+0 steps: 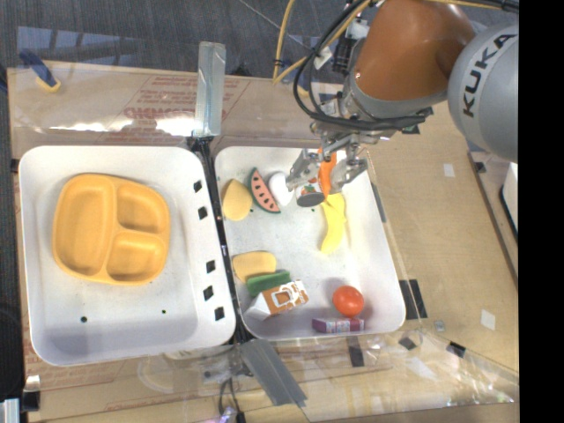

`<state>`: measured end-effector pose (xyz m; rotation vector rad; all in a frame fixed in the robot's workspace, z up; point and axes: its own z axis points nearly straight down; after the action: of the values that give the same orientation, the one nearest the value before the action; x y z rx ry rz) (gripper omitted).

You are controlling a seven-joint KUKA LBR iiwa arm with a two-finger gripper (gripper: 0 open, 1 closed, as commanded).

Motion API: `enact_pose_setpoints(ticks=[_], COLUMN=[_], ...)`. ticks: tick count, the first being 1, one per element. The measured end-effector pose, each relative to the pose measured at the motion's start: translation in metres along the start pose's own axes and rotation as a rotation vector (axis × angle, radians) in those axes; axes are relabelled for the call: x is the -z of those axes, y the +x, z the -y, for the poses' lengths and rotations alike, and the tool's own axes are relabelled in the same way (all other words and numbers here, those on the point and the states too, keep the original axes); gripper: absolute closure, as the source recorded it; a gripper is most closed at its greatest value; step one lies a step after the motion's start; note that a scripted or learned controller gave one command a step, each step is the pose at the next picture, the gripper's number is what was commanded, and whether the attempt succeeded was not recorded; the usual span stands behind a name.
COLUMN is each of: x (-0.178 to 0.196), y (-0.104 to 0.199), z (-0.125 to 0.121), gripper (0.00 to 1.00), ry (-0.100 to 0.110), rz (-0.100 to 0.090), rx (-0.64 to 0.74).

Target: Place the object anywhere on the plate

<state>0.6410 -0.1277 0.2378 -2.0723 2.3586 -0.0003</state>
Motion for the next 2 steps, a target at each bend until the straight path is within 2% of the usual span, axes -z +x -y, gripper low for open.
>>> enact_pose_setpoints(ticks=[1, 2], x=[0.027, 0.017], y=[-0.042, -0.084], z=[-0.055, -0.112], gripper=[1.0, 1.0], ry=[-0.003, -0.003], rz=[0.0, 0.001], rx=[0.195, 0.271])
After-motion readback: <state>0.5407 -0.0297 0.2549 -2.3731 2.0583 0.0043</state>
